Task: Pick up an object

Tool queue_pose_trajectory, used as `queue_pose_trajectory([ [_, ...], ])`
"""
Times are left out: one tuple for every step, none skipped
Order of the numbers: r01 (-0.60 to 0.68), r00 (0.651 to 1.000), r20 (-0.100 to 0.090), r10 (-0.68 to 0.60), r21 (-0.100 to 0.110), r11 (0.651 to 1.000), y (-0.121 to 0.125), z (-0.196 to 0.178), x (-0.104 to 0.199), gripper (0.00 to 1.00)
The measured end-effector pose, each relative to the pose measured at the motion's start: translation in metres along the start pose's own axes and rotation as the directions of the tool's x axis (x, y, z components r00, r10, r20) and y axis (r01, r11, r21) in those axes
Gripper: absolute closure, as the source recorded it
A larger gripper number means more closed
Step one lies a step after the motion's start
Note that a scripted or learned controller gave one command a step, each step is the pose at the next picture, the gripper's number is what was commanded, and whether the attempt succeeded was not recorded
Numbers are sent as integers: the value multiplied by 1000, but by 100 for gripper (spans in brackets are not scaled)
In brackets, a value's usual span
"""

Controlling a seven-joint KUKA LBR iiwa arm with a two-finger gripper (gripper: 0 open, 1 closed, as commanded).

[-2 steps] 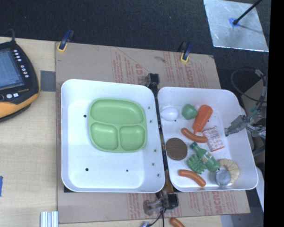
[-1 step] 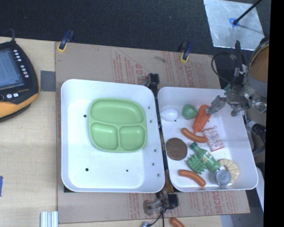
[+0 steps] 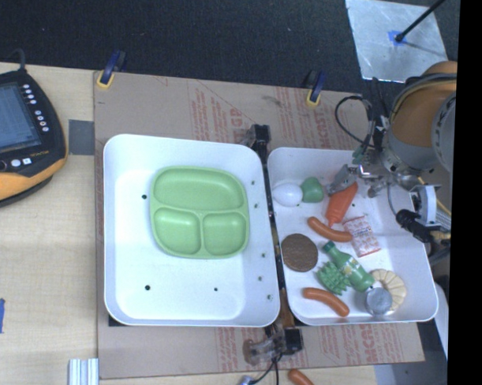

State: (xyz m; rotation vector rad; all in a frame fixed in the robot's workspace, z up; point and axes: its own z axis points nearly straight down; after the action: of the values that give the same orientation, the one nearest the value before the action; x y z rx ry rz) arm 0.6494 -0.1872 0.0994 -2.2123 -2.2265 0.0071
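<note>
Toward the upper right of the frame, in the right-hand bin [image 3: 426, 313], an orange carrot [image 3: 340, 204] lies just below and to the left of the gripper [image 3: 353, 177], so close that the two look to be touching at the carrot's upper end. Its long axis runs on a slant, upper right to lower left, with the thick end up by the gripper and the narrower end pointing down toward a sausage [image 3: 328, 229]. Whether the gripper is parted or closed I cannot tell from where I stand; the metal parts blur together, and I would not say it holds the carrot. Just left of the carrot sit a green pepper [image 3: 310, 189] and a white egg [image 3: 287, 195]; to its lower right lies a small red-and-white packet [image 3: 363, 235]. Lower in that bin are a brown round cookie [image 3: 299, 252], a green bottle [image 3: 345, 265] and a second sausage [image 3: 325, 301]. Left of all this, the other bin [image 3: 127, 294] carries a green divided plate [image 3: 199, 211]. A teach pendant [image 3: 18, 136] rests on the tabletop [image 3: 32, 299] at the far left.
</note>
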Motion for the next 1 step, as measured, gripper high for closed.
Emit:
queue_pose_trajectory([
  [2,1000,1,-2,-1,1000,1,-12,-1,100],
])
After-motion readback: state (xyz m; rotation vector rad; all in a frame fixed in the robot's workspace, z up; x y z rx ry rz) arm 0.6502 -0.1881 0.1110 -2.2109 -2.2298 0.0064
